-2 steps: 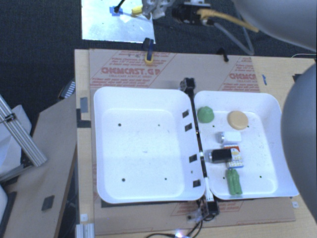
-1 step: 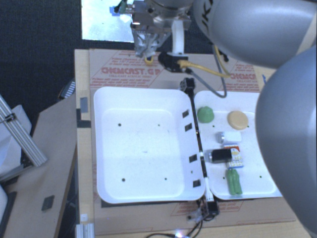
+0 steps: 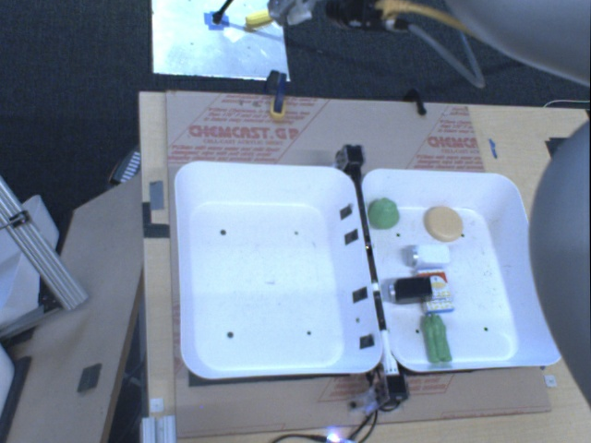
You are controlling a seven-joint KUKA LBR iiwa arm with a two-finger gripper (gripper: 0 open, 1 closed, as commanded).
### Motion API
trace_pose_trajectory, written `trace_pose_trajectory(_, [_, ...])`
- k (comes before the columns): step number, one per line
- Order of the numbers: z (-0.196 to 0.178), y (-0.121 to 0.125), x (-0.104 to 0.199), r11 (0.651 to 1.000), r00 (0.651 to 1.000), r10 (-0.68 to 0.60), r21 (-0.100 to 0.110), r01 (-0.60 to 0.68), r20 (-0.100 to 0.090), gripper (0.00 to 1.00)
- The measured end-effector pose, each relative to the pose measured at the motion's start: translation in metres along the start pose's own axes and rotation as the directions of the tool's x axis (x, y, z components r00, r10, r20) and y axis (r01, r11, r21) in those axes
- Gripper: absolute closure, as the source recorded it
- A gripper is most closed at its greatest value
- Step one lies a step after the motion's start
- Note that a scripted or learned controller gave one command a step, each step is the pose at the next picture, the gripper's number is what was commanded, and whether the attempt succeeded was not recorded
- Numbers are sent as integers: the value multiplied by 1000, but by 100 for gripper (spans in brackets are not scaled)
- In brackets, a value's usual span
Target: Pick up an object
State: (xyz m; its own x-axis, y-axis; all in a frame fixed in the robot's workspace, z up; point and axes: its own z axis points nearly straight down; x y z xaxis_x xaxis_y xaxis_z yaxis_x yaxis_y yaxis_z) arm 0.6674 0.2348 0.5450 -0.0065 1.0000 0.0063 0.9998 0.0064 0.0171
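Note:
Several small objects lie in the right bin [image 3: 503, 201]: a green round lump [image 3: 383, 213], a tan disc [image 3: 443, 222], a small white and silver piece [image 3: 428, 256], a black block with a coloured label [image 3: 420, 290] and a long green item [image 3: 436, 338]. My gripper [image 3: 294, 2] hangs at the top of the view, beyond the bench's far edge, well away from both bins. The grey arm [image 3: 517, 7] runs off to the upper right.
The left bin [image 3: 199, 192] adjoins the right one along a black divider strip [image 3: 367, 266]. A shiny metal sheet [image 3: 208, 35] lies on the dark floor behind the bench. A blue and yellow clamp [image 3: 276, 96] grips the far edge. An aluminium rail [image 3: 37, 257] slants at left.

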Motion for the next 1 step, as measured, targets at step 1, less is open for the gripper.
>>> trace_pose_trajectory(1, [168,-3,-2,999,1000,6,32,-7,11,100])
